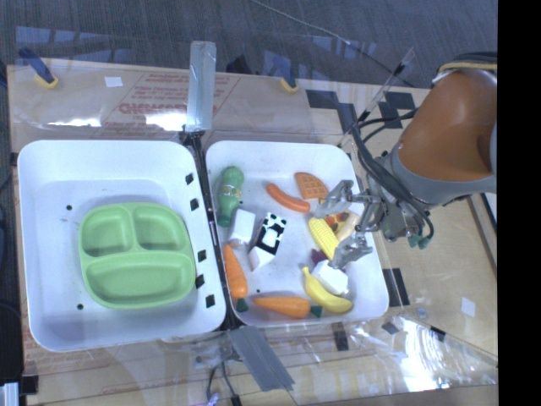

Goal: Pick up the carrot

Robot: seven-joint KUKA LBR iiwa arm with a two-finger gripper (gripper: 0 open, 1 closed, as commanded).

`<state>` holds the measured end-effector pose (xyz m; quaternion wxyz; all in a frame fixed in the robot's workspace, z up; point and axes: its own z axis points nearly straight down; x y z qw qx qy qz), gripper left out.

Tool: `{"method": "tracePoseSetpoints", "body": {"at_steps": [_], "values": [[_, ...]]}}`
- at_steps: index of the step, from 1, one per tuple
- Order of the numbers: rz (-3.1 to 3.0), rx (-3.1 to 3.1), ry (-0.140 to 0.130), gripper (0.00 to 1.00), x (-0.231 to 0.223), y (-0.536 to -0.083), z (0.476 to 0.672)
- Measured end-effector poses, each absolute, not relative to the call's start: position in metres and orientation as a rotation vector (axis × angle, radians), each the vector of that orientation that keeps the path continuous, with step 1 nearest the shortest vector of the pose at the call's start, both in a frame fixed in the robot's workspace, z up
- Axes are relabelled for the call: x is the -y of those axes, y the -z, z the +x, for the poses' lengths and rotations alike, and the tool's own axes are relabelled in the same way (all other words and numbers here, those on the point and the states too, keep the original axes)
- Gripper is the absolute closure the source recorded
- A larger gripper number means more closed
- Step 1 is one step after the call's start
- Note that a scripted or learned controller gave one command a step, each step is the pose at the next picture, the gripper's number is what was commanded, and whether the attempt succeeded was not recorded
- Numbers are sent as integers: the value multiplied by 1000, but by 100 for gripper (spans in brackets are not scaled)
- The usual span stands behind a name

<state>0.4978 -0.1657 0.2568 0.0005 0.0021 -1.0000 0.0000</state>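
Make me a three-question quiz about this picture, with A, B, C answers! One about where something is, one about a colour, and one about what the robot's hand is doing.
1. Where does the green divided plate lie?
A. In the left bin
B. In the right bin
C. On the bench outside the bins

2. What colour is the banana?
A. Purple
B. Yellow
C. Blue

3. What is the gripper doing?
A. Lifting a carrot high above the bins
B. Resting on the green plate
C. Standing open above the corn, with nothing between its fingers

Answers: 1 A, the plate sits alone inside the left bin. 2 B, the banana at the near right corner of the right bin is yellow. 3 C, the fingers are spread beside the corn, and both carrots, the carrot at the bin's left wall and the carrot along the near wall, lie untouched.
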Motion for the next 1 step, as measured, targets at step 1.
{"method": "tracePoseSetpoints", "body": {"at_steps": [1], "values": [[117, 3129, 7, 0, 133, -137, 477]]}}
